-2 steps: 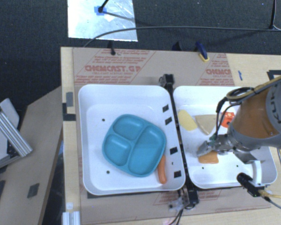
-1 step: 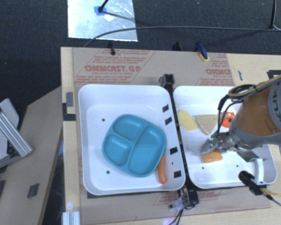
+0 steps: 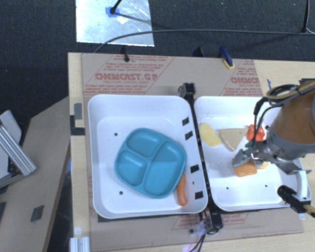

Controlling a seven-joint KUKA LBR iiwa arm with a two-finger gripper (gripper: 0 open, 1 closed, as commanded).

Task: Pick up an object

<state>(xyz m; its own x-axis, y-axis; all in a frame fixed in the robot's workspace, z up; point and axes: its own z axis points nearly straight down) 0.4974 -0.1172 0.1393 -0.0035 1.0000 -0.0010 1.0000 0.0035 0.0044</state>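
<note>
The pick looks to be at the grasp stage and not finished: nothing is lifted clear of the right bin (image 3: 215,196). The gripper (image 3: 248,159) is down low in that bin, near its middle and toward the right wall, directly over an orange wedge-shaped toy (image 3: 245,169) that lies on the bin floor. The metal claw touches or nearly touches the top of that piece, but whether the piece is actually pinched I cannot tell, nor how wide the claw stands. What is left, by my judgement, is to secure the piece and raise it.

The arm (image 3: 299,125) comes in from the right edge, its orange band above the wrist hanging over the right bin's far right part, the wrist angled down and leftward toward the bin floor.

Also in the right bin, toward its far left corner, lie a yellow oval piece (image 3: 210,135) and, just beside it, a pale tan wedge (image 3: 232,137). The left bin (image 3: 102,140) holds a blue divided plate (image 3: 149,161) near its middle and an orange carrot-like stick (image 3: 181,189) along its near right edge.
</note>
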